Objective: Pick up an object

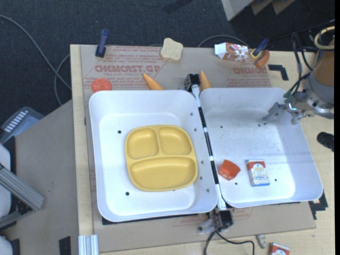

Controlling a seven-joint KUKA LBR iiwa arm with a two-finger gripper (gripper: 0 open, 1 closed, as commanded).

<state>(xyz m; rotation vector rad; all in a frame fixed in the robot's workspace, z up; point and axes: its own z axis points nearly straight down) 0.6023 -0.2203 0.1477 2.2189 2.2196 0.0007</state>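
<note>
Wooden bench (pixel 133 68) with two shallow white bins; the right bin (pixel 297 142) holds an orange plastic block (pixel 229 169) beside a small red-and-white carton (pixel 258 173). The gripper (pixel 276 112) hangs over that bin's far side, well apart from both, seemingly empty; can't tell how its jaws stand.

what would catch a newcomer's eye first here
The yellow divided plate in the middle of the left bin stands out most. In the right bin, an orange block and a small red-and-white carton lie side by side near the front, with the gripper hovering toward the back.
</note>
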